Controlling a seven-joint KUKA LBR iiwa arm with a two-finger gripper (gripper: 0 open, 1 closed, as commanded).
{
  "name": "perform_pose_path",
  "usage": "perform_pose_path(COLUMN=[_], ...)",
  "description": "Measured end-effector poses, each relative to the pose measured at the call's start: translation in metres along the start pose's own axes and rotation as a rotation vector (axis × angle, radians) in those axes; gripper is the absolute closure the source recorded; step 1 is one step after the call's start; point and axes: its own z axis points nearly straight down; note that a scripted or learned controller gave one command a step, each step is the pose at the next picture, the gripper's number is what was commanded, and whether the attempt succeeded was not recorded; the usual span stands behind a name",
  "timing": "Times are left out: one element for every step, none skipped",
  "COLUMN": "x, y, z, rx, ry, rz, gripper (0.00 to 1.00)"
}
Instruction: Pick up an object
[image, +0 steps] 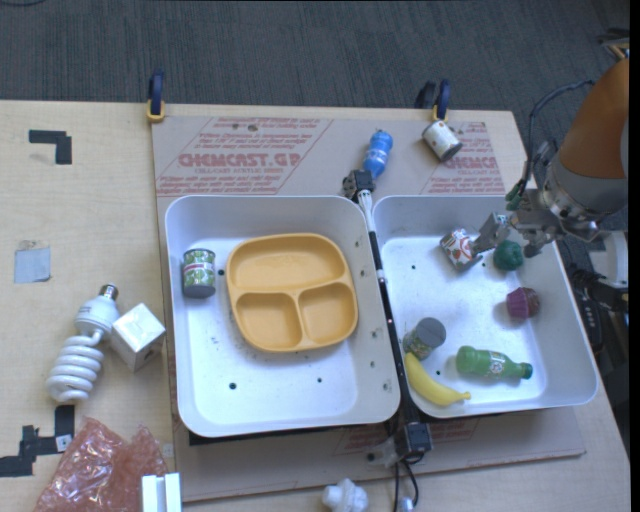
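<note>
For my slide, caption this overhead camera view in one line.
KUKA arm's gripper poised over right bin beside a crumpled can and green ball; yellow tray in left bin.

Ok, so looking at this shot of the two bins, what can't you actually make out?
- Camera view: the jaws' state by the dark green round object; too small and cluttered.
- The crumpled red-and-white object: too small to identify.
- The grey arm with the orange band: cut off by the right edge.
- The label on the small green-labelled can: too blurred to read.
</note>
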Motion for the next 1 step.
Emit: perform_pose_path(x=[0.0024], y=[-0.0481], z=[0.1002], rx=[0.002], ry=[0.005], rz=[0.001], gripper=[0.00])
